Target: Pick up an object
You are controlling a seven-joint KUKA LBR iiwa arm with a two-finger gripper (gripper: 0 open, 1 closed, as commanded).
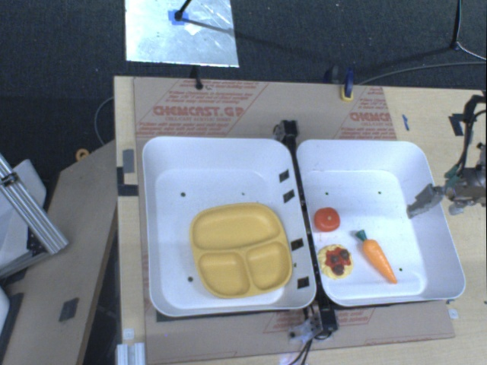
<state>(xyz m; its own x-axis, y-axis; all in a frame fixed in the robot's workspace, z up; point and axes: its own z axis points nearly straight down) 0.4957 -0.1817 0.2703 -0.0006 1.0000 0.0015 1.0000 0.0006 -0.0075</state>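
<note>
Three small toys lie in the right bin (358,162). A round red tomato (327,219) sits near the bin's left wall. Just below it is a small yellow pizza disc with red topping (337,261). An orange carrot with a green top (377,257) lies slanted to the right of the disc. My gripper (422,201) hangs over the right rim of this bin, up and to the right of the carrot and well apart from all three toys. Nothing shows in its grasp.
The left bin (171,162) holds a yellow divided plate (240,249). Black clips (293,196) line the seam between the bins. Both bins rest on a cardboard-covered bench (228,105). A foil sheet (179,21) lies at the back.
</note>
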